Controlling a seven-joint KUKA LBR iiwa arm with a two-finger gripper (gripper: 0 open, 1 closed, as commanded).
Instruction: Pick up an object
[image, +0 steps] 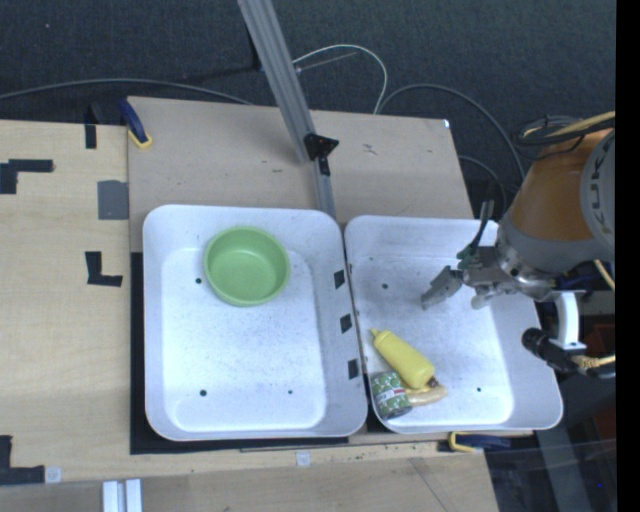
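Two shallow white plastic bins sit side by side on the light wooden table (60, 330). In the left bin (240, 400), a round pale green bowl (247, 265) stands upright near the upper left corner.

In the right bin (500, 390), a yellow plastic squeeze bottle (404, 360) lies on its side close to the bin's lower left, its narrow neck pointing up and left and its wider rounded body toward the lower right. Just below it, touching or nearly so, lies a small packet with a green speckled pattern (390, 396), and a short tan piece (428, 396) lies by the bottle's lower end; what that piece is cannot be made out.

The grey arm with its orange band (560, 205) reaches in from the right. Its jaws (447, 287) are over the upper middle of the right bin, above and to the right of the yellow bottle and apart from it. Whether the jaws are open or closed cannot be told; nothing is seen between them.
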